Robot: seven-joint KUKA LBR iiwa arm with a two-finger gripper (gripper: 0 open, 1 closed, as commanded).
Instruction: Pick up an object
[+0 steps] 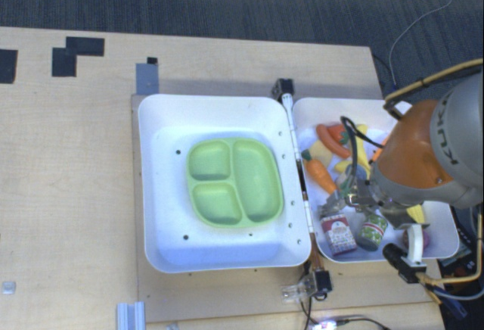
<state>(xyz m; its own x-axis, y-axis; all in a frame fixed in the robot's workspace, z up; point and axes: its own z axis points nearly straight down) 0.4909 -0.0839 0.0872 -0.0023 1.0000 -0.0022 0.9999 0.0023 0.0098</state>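
Camera view showed the claw low in the right bin among toy foods; whether it gripped anything, I cannot tell. Left bin held a green tray.

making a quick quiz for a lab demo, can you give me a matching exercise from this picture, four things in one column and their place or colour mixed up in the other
Things:
1. divided plate
2. carrot
3. small can
4. hand

Descriptions:
A. orange, near the right bin's left wall
B. light green, in the middle of the left bin
C. over the right bin, above the toys
D. green label, at the front of the right bin, beside a red-labelled packet

Pairs: 1-B, 2-A, 3-D, 4-C
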